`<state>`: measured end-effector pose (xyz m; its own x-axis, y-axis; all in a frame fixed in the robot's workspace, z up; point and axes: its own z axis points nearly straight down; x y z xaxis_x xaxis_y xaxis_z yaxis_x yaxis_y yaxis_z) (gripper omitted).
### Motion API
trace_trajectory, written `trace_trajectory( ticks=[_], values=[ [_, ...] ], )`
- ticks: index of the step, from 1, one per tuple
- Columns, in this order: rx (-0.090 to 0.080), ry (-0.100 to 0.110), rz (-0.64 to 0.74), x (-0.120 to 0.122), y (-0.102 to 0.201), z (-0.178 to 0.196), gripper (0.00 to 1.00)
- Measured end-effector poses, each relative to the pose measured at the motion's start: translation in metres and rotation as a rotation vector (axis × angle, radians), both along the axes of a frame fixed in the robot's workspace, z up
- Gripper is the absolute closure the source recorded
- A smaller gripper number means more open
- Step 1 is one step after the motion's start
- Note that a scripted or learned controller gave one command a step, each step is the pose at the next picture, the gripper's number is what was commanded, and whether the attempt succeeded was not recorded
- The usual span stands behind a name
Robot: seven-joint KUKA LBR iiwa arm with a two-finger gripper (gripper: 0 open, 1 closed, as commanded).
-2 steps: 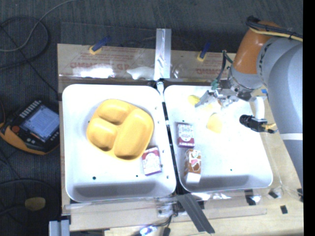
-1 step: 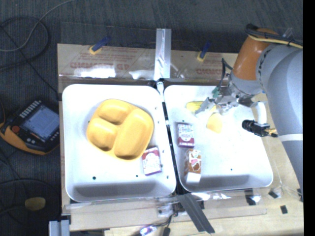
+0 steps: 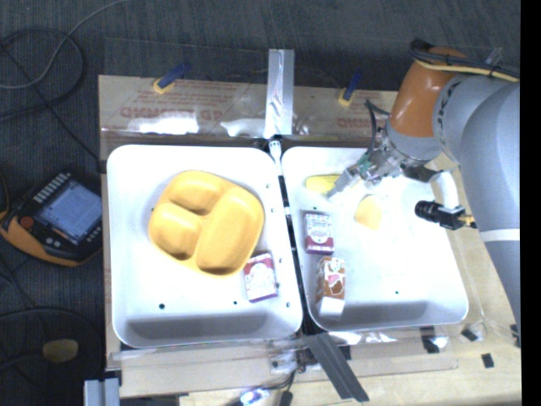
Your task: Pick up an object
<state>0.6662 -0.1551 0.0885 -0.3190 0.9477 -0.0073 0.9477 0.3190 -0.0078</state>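
Your hand (image 3: pixel 342 182) sits low in the far left part of the right bin (image 3: pixel 439 290), reaching in from the right under the orange band (image 3: pixel 418 100) of the arm. Whether its fingers are spread or closed you cannot tell from here, and nothing shows between them.

The hand's tip lies right at a flat yellow piece (image 3: pixel 318 182), pale and rounded, close to the divider between the bins; touching or just beside it, you cannot tell. Just right of and nearer than the hand is a pale yellow wedge (image 3: pixel 368 212), apart from the tip.

Nearer still, along the bin's left wall, a small purple-and-white carton (image 3: pixel 318 232) lies flat, and a brown-and-white carton (image 3: pixel 332 282) lies beyond it toward the near rim. The middle and right of this bin's floor are bare white, giving you open room there.

In the left bin (image 3: pixel 135 303) a large yellow moulded shape (image 3: pixel 205 221) fills the centre, with a pink-and-white carton (image 3: pixel 260 277) at its near right edge, hard by the divider.
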Motion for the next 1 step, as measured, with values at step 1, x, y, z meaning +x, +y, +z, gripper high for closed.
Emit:
trace_trajectory(
  ticks=[1],
  values=[
    [0.001,0.016,0.002,-0.0033,-0.0003,0.007,1.0]
  ],
)
